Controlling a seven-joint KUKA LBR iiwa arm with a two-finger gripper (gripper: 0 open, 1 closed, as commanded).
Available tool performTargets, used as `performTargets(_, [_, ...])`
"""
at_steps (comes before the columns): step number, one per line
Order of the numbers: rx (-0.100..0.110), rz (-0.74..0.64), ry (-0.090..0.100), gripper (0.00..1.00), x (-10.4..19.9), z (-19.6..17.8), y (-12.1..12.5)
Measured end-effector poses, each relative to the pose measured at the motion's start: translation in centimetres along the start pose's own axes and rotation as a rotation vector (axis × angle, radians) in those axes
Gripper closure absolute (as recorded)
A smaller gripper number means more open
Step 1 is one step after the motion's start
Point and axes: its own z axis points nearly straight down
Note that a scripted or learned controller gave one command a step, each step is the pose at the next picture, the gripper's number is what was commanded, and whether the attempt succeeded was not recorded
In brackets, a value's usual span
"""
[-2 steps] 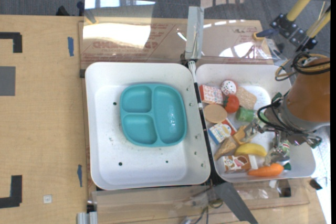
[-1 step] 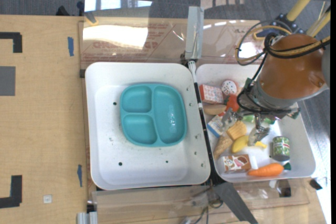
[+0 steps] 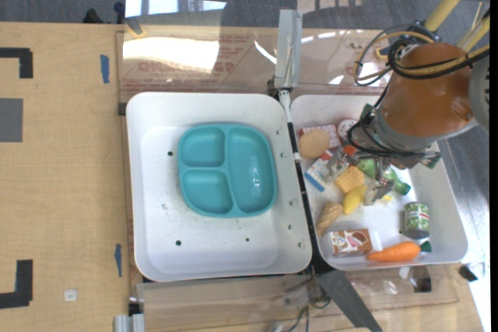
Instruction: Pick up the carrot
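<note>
Carrot (image 3: 394,251) lying at the right bin's (image 3: 455,202) front edge (beside a small carton (image 3: 348,242)), hand (image 3: 379,181) lowered among toy food farther back, its grip state unclear, teal divided plate (image 3: 228,169) in the left bin (image 3: 148,190)

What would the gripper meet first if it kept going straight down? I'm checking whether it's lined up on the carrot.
Likely the yellow toy food under the gripper, not the carrot; depth is unclear.

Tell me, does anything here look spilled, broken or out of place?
Nothing looks spilled or damaged. The right bin is a loose jumble of toy food, with the carrot lying near its front edge. The teal divided plate sits squarely in the left bin.
</note>
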Motion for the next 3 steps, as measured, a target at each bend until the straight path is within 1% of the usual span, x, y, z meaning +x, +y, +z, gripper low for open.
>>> performTargets(1, [0.001,0.018,-0.003,0.0,-1.2,0.1,-2.2])
performTargets(2, [-0.012,0.053,0.009,0.0,4.8,1.3,4.5])
performTargets(3, [-0.014,0.067,0.01,0.0,1.5,1.4,2.3])
